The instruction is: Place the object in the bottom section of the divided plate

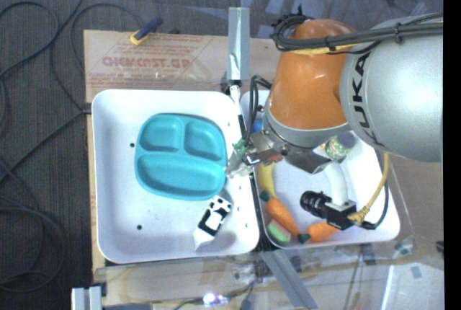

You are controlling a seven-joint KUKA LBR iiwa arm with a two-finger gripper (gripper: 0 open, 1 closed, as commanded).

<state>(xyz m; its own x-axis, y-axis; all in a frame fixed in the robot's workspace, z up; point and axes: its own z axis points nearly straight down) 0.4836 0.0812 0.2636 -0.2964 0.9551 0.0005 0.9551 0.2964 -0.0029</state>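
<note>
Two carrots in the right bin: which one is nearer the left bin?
The slanted carrot just below the banana, against the left wall of the right bin. The other carrot lies further right, along the bottom edge.

Much of the right bin (390,227) and the yellow item's (268,176) upper end, under the arm (317,85)

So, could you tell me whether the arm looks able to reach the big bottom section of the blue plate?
Probably yes: the gripper hovers at the right rim of the blue plate, just beside its bottom section, and nothing stands between them.
</note>
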